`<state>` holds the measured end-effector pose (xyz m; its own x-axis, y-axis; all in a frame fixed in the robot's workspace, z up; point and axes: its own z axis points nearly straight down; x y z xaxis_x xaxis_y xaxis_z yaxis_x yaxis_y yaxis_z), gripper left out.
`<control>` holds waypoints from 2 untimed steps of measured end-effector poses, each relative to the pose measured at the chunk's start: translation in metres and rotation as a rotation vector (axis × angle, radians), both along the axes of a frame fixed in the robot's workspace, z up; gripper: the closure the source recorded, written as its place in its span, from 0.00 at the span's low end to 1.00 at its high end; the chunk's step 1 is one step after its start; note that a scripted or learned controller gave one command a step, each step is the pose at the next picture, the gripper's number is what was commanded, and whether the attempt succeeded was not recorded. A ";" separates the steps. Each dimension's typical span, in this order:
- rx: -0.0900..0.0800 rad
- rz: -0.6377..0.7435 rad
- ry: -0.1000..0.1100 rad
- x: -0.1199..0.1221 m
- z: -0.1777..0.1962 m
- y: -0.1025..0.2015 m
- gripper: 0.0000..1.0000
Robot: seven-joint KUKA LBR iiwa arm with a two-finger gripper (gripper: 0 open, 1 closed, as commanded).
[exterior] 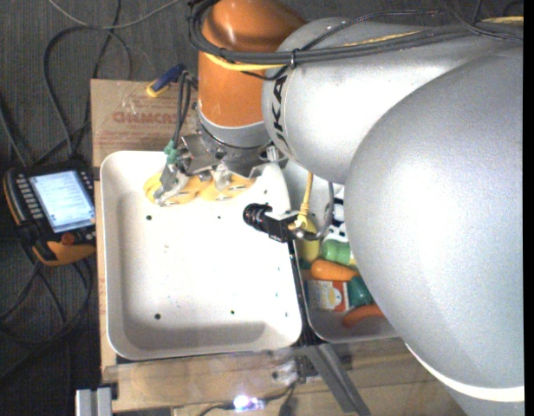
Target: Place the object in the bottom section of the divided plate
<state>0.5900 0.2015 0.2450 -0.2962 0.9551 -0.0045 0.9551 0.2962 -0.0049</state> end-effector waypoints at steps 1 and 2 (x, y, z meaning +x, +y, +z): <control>0.003 0.225 -0.004 -0.059 0.133 0.000 0.00; 0.005 0.242 0.003 -0.108 -0.137 0.024 0.00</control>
<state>0.4817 0.2252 0.1084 -0.5166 0.8562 0.0013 0.8562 0.5166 -0.0057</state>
